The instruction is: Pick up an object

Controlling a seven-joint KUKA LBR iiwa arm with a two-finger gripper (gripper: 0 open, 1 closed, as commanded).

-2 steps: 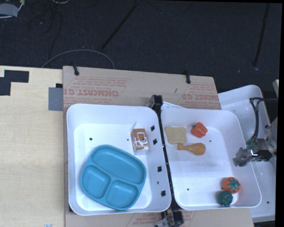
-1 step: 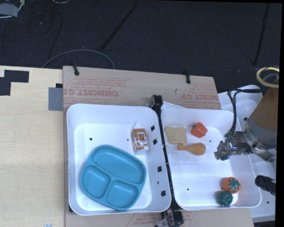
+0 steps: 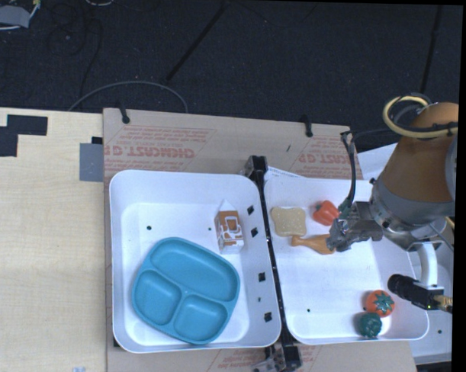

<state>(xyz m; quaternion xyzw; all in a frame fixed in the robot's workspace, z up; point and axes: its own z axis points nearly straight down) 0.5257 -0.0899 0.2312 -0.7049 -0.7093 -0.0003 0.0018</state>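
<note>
The gripper (image 3: 343,237) is down low inside the right bin (image 3: 327,330), working the cluster at the bin's twelve o'clock end. Closest candidate is the orange-tan curved piece (image 3: 315,242), lying flat on the bin floor; its near end sits right at the gripper, at nine o'clock from it, touching or as good as touching. Whether the fingers are spread or closed, I cannot tell: they read as one dark clump against the white, and nothing shows clearly clamped between them.

To do this step well, I'd judge the gripper wants to be centred across the narrow part of that curved piece, not nipping its tip, then close squarely and lift straight up. A tip grab on a flat, slim shape is likely to slip.

Neighbours are tight: the red piece (image 3: 326,213) is just beside the gripper at eleven o'clock, and the tan bread slice (image 3: 289,220) lies just beyond the curved piece at ten o'clock. Either could get nudged.
</note>
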